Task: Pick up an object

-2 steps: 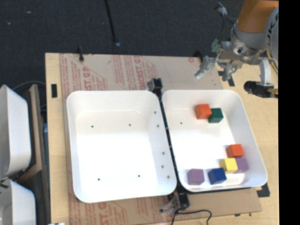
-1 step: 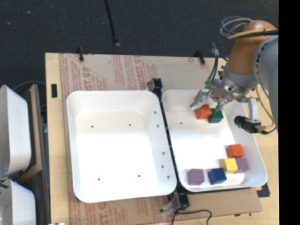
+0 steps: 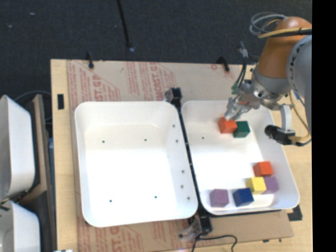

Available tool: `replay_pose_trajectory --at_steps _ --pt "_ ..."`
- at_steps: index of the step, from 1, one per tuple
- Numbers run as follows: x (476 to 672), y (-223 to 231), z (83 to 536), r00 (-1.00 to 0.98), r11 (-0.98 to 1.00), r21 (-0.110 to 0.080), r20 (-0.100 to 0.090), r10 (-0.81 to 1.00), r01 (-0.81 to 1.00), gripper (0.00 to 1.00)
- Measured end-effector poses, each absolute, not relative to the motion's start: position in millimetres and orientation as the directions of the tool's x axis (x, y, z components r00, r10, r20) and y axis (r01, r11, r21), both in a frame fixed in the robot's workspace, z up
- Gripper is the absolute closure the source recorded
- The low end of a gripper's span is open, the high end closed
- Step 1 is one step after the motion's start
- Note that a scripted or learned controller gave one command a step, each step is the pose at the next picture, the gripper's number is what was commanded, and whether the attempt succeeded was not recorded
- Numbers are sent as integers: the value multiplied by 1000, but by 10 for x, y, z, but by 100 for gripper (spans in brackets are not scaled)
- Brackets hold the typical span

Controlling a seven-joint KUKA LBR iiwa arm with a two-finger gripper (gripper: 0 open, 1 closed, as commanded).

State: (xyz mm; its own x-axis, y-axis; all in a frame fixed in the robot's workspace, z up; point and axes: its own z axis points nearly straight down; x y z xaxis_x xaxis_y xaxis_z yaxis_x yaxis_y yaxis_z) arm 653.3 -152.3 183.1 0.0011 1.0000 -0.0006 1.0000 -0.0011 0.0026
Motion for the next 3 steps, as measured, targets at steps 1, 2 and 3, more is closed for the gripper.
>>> replay_pose_trajectory --at_steps 1,2,3 --pt "6532 -1522 1827 1 -1 2 0 1000 1000 0" --pt "6824 -1718 959 1 -1 -7 0 1000 1000 0" --pt "6849 -1723 1123 0 0 2 -2 1000 1000 100"
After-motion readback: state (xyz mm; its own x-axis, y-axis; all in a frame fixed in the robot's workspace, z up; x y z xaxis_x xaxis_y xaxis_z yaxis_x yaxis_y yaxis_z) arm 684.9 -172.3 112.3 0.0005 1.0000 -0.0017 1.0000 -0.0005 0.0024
